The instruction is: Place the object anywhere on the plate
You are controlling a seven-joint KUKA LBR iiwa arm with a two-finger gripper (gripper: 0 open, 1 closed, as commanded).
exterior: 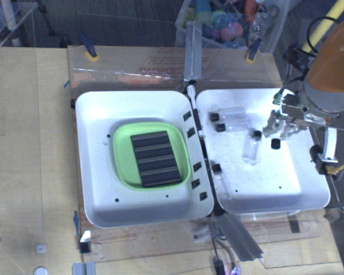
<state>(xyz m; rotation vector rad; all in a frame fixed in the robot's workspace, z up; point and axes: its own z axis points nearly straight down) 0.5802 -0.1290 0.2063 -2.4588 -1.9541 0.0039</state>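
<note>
The task is at the pick stage; nothing has been carried to the plate. The grey arm with the orange band enters from the right, and its two-finger gripper [277, 129] hangs over the right part of the right white bin [309, 191]. Whether the jaws are released or clenched cannot be told at this resolution, and nothing is visibly held between them.

The candidate objects are small clear plastic vials with black caps lying on the floor of the right bin. One clear vial [251, 149] lies just left of the gripper, cap toward the far side. A second clear vial [229, 114] lies farther left, near the far wall, with a further black cap just nearer. The transparent bodies are faint against the white floor.

The light green square plate [121, 166] sits in the left white bin [92, 199] and already carries a black ribbed rectangular block [155, 158] over most of its centre.

The next move probably calls for a descent onto the nearest vial, a firm closure, a lift, and a transfer left over the central divider [199, 153] between the bins. Bare plate surface remains mainly along the rim, so placement likely requires care.

A clear box of coloured toys [229, 10] stands on the worktop [23, 153] beyond the bins, clear of the path.
</note>
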